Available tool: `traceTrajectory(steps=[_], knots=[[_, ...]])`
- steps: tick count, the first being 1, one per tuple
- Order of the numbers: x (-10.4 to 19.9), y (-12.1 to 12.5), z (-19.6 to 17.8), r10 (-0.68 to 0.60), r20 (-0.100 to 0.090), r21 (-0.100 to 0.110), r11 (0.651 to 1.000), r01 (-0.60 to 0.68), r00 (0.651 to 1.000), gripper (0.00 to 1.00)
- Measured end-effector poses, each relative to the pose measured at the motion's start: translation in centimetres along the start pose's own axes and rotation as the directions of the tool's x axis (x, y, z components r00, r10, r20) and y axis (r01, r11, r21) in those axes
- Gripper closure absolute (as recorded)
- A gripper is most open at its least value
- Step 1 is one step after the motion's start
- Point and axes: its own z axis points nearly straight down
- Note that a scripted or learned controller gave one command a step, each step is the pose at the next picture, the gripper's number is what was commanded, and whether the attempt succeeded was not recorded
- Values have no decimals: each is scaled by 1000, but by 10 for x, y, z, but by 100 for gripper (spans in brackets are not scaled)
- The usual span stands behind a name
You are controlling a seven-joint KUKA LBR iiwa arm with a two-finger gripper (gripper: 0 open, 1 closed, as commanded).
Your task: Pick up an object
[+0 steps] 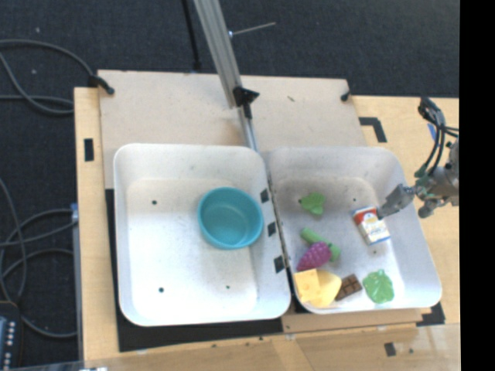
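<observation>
The gripper (398, 199) reaches in from the right edge, low over the right bin (418, 242), its tip just beside the small red-and-white carton (373, 226); whether it is apart or together I cannot tell, and nothing shows clamped in it.

Largest first: the left bin (139, 207) carries a blue bowl (230, 217), well apart from the gripper. In the right bin the pieces crowd together: a yellow cheese wedge (317, 287) touching a brown chocolate piece (350, 286), a purple grape bunch (317, 254) just above them, a green leafy piece (378, 286) near the bin's lower right corner, and a smaller green piece (312, 202) alone near the top.

Likely trouble: the carton lies tilted, so a closing grip could push it aside or pinch only a corner and let it slip. It also sits near the bin's sloped right wall, which may foul the approach.

The bins rest on a pale wooden table (309, 99); beyond it is dark carpet with loose cables (31, 68), and a metal pole (220, 45) slants across the top.
</observation>
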Motion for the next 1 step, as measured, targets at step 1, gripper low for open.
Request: traceTrajectory(steps=[1], knots=[[0,0,0,1,0,0,1000,-1,1000,0]])
